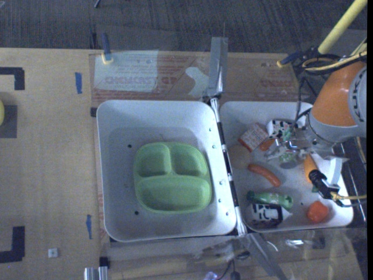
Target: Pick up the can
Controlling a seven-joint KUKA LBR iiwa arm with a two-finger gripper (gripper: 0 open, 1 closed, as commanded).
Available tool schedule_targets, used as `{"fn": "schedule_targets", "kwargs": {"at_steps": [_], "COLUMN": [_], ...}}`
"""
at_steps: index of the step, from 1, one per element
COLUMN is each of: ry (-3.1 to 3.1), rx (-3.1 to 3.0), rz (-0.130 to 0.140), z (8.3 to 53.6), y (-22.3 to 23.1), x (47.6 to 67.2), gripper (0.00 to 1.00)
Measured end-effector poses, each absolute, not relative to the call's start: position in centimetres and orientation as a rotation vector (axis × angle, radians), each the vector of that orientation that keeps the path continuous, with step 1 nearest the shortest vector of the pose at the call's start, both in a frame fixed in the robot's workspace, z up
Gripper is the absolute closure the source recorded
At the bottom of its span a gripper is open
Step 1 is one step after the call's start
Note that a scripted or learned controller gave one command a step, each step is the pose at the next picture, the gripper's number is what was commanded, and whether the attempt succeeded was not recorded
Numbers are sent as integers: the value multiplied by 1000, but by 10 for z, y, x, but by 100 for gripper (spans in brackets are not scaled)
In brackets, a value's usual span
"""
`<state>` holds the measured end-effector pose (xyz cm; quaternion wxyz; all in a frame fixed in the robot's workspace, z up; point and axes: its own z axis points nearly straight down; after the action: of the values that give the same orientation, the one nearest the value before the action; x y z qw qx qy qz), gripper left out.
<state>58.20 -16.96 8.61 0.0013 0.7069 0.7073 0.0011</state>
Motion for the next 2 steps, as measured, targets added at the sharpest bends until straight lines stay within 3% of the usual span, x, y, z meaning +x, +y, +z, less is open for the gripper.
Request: {"fn": "schedule_targets", "kwargs": {"at_steps": [1, 2], "ry": [2416, 2408], "rx": [2008, 2005], "rz": [7, 8], "z": [86, 99], "y": [-189, -190], "x": [572, 574], "gripper": [0, 100]}}
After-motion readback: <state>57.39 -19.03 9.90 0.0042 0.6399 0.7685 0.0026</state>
